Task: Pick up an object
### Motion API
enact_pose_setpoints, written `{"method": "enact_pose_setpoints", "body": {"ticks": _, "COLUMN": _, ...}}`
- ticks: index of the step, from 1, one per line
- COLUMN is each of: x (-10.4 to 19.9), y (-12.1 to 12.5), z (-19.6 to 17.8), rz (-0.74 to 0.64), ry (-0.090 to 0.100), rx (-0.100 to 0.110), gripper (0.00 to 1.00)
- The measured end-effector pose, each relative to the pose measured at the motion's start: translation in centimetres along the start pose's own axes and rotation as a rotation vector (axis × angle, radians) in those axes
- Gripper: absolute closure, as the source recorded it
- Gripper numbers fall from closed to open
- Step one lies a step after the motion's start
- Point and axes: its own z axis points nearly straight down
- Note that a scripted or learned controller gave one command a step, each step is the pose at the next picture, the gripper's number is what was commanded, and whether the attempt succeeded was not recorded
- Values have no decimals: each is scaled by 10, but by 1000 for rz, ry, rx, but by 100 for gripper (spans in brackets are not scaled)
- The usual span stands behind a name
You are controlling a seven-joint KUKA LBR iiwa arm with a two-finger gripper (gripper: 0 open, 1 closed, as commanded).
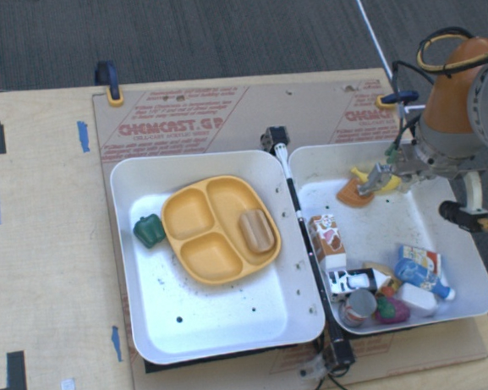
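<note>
Camera view: jaws point(377, 180) over right bin point(481, 284), state indiscernible; cardboard sheet point(178, 119) on wooden bench point(45, 250); dark carpet point(212, 23) beyond.

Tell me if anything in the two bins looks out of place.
Nothing looks spilled or broken. The yellow divided plate sits askew in the left bin, and the small carton lies against the right bin's left wall.

The gripper point(377, 178) hangs low over the right bin point(452, 248), just beside a yellow toy point(363, 173) and an orange piece point(352, 196). The left bin point(153, 321) holds a yellow divided plate point(220, 230) and a green pepper point(149, 230).
</note>
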Motion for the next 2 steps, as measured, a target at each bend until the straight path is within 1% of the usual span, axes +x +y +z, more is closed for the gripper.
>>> {"method": "enact_pose_setpoints", "body": {"ticks": 1, "x": -9, "y": 26, "z": 3, "rz": 0, "ry": 14, "rx": 38, "gripper": 0}}
{"method": "enact_pose_setpoints", "body": {"ticks": 2, "x": -10, "y": 27, "z": -8, "rz": 0, "ry": 11, "rx": 36, "gripper": 100}}
